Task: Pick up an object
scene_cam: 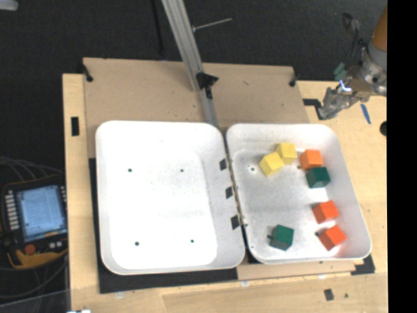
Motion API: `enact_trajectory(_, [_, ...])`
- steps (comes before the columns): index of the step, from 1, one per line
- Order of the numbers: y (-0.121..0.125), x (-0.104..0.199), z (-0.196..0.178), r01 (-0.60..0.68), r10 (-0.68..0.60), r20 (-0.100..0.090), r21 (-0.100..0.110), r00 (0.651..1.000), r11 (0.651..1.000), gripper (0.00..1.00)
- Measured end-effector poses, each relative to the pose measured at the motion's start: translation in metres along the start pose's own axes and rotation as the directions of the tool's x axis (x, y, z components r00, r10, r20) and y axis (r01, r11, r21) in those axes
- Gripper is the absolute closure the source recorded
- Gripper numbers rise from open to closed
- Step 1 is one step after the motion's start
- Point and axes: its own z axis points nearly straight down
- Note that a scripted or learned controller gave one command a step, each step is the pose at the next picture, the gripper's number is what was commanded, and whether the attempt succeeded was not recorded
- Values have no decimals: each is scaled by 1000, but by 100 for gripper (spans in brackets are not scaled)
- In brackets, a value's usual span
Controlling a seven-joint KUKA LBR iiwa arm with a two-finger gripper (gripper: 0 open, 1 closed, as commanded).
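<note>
Gripper [332,103] hung beyond the right bin [260,250] at its one o'clock corner; couldn't tell its state. Blocks lay inside. Green block [281,237] at six o'clock stood alone: likeliest clean pick, descending straight over it.

Handheld pendant [36,217] with lit screen at left edge — metal pole [189,47] slanting over bench [195,96], cables beside pendant.

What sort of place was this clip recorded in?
Most likely a robotics lab: a wooden bench bearing two white bins, small coloured blocks in the right bin, and a handheld control screen beside it.
</note>
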Motion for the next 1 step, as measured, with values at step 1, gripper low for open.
enact_trajectory(1, [-16, 54, 13, -2, 2, -1, 5, 1000, 1000, 100])
